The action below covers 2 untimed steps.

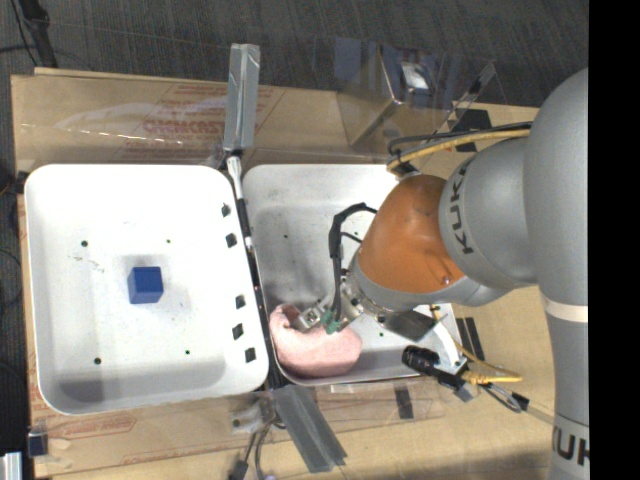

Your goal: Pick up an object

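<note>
While the tool sits low on the pink lump, lower centre of frame in the right bin, its grip can't be told. Lump looks soft, light, squashy; pinch across the middle. Blue cube in left bin. Cardboard-covered tabletop, dark floor beyond.
</note>
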{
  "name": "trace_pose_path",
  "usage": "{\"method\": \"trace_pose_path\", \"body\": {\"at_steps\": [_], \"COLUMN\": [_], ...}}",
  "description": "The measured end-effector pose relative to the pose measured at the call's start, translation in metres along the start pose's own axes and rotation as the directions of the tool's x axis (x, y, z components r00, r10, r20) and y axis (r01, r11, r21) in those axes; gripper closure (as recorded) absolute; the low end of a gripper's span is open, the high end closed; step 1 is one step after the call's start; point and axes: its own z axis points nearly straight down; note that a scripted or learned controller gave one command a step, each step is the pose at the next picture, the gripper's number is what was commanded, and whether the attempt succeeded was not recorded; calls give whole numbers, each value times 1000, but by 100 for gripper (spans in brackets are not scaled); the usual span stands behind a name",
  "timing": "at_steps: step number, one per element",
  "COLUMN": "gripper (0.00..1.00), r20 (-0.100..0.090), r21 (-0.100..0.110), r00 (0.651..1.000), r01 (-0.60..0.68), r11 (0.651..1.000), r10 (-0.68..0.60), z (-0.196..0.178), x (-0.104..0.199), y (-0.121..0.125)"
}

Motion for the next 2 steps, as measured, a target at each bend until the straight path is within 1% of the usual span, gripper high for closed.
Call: {"method": "trace_pose_path", "body": {"at_steps": [1,2], "gripper": [0,0], "r20": [2,-1], "r21": [-1,1], "r00": [953,949], "r01": [302,314], "r11": [953,949], "r10": [-302,-314], "z": [-37,-3], "x": [-26,-12], "y": [18,30]}}
